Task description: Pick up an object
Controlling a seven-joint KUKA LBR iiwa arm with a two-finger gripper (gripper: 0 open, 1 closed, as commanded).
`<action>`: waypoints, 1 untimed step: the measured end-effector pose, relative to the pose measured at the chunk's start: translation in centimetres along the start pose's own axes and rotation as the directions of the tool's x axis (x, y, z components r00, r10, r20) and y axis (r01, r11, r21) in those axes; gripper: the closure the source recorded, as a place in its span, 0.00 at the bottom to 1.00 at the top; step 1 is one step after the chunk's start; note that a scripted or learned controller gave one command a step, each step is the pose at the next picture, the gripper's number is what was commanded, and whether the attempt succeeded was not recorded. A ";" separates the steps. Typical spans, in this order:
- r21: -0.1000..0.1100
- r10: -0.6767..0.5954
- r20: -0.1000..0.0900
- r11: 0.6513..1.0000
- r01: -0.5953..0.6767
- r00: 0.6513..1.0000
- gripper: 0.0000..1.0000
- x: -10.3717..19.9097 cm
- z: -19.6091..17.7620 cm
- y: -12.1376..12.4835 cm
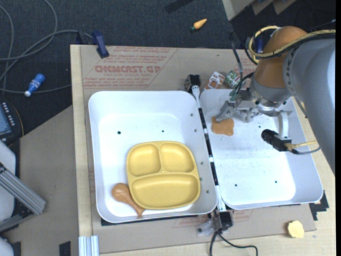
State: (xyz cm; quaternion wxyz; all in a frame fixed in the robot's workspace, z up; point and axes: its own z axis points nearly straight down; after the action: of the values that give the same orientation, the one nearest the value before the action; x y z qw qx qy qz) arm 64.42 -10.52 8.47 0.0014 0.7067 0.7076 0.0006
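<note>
Orange-brown toy food piece [222,126] lies near the right bin's [266,191] left wall, toward its far edge. Gripper [237,110] sits just above it; finger state can't be told. Misaligned descent could nudge it against the wall.

Both bins [106,143] are plain white, the divided plate [162,175] is yellow, the drumstick toy [125,196] beside it orange-tan, same as the flat piece [222,127] near the grey claw [234,108], all on a tan tabletop [133,68] with red lettering.
</note>
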 end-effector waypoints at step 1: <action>-0.003 -0.001 0.000 1.000 0.001 1.000 1.00 0.1 -1.1 0.1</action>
State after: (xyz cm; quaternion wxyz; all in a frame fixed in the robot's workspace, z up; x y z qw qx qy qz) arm 64.49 -10.45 9.61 0.0027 0.7063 0.7079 0.0017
